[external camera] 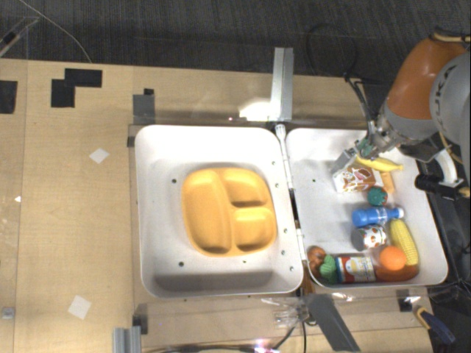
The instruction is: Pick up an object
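Gripper [366,150] sits low at the right bin's [309,197] 12 o'clock, touching a banana [381,165]; whether it is spread or pinching, I cannot tell. At 6 o'clock lie an orange [393,258] and a bottle [377,215]. A yellow tray [227,209] fills the left bin [158,219].

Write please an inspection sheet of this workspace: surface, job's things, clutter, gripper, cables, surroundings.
Surface: wooden bench with black marks at its far left; two white bins side by side.
Job's things: right bin holds a snack packet, banana, blue bottle, corn, orange, a red-labelled bottle and smaller items.
Clutter: left bin holds a yellow divided tray.
Gripper: gripper is low over the right bin's far side, near the banana; whether it holds anything cannot be told.
Cables: thin wire at far left; black cables behind the right bin.
Surroundings: dark carpet beyond the bench.
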